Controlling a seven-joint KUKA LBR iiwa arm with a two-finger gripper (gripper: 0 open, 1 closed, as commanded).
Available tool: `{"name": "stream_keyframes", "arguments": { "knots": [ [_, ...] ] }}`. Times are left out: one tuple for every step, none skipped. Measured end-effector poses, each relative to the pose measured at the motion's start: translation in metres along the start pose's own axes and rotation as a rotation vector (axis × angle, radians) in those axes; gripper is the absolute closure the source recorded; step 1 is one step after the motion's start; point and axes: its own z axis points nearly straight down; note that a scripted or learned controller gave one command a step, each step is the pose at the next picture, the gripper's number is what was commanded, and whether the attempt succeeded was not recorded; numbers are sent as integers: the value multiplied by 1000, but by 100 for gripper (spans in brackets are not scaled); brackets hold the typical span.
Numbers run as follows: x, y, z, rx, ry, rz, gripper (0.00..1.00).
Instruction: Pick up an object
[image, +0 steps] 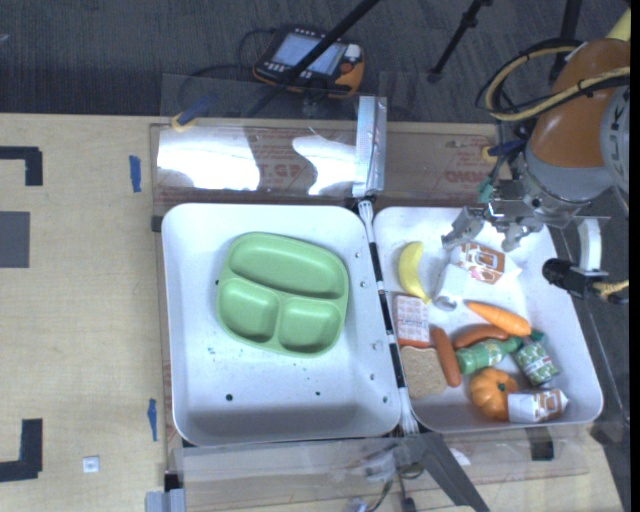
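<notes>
Two bins: toy food sits in the right bin (585, 345)
Carrot (497, 317): orange, long axis running left-right, tip pointing left
Gripper (488, 232): jaws apart over small carton (481, 262)

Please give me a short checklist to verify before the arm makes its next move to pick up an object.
1. Claw is above the right bin: ok.
2. An object lies under the claw, the small carton: ok.
3. Claw already holds something: cannot tell.
4. Neighbours are apart from the carton, banana and carrot: ok.
5. Green tray in the left bin is out of the way: ok.
</notes>
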Motion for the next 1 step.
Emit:
{"name": "stream_keyframes", "arguments": {
  "knots": [
    [-45, 13, 84, -35, -10, -4, 0]
  ]
}}
